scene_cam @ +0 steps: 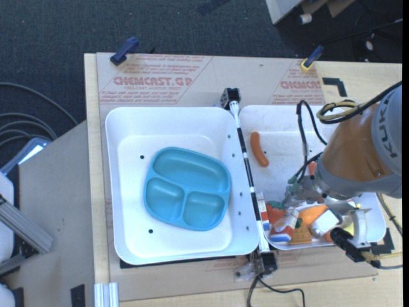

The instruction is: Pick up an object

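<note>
In the right bin (pixel 275 117) an orange sausage-shaped toy (pixel 259 149) lies near the divider, apart from the rest. A heap of small items sits in that bin's near corner: a red piece (pixel 276 213), an orange carrot-like piece (pixel 311 214), a white block (pixel 324 221) and a flat printed packet (pixel 289 236). My gripper (pixel 295 200) hangs low over the left part of this heap, just above the red piece. The grey arm with its orange band (pixel 351 152) hides the bin's right half.
The left bin (pixel 121 171) bears a blue divided plate (pixel 187 188). A black-and-white bar (pixel 246 171) runs along the divider between the bins. Cables (pixel 332 110) loop over the arm's wrist. Blue and yellow clamps (pixel 123 50) hold the cardboard at the back.
</note>
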`<action>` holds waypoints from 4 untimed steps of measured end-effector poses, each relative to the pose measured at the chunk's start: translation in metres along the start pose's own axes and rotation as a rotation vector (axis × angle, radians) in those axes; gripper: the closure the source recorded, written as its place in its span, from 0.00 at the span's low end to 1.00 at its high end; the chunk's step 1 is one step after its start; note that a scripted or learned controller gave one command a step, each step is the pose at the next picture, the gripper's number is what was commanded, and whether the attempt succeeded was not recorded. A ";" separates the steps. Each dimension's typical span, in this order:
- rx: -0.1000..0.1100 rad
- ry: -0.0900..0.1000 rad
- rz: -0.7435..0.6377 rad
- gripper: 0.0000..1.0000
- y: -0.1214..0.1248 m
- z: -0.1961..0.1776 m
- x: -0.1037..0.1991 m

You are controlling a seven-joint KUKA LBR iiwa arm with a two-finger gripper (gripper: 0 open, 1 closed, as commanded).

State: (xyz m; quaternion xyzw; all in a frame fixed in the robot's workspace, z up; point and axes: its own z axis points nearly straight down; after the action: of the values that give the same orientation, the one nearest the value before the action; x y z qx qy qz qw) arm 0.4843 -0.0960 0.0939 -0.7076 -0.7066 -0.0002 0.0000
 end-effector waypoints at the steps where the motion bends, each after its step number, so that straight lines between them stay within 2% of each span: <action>1: 0.000 0.000 0.000 0.00 0.000 0.000 0.000; 2: 0.000 0.000 -0.002 0.00 0.068 0.009 -0.033; 3: -0.001 0.000 -0.002 1.00 0.068 0.000 -0.032; 4: -0.001 0.000 -0.001 0.00 0.068 0.000 -0.032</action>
State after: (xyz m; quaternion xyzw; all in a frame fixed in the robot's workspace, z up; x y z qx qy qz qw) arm 0.5522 -0.1286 0.0942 -0.7071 -0.7071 -0.0004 -0.0003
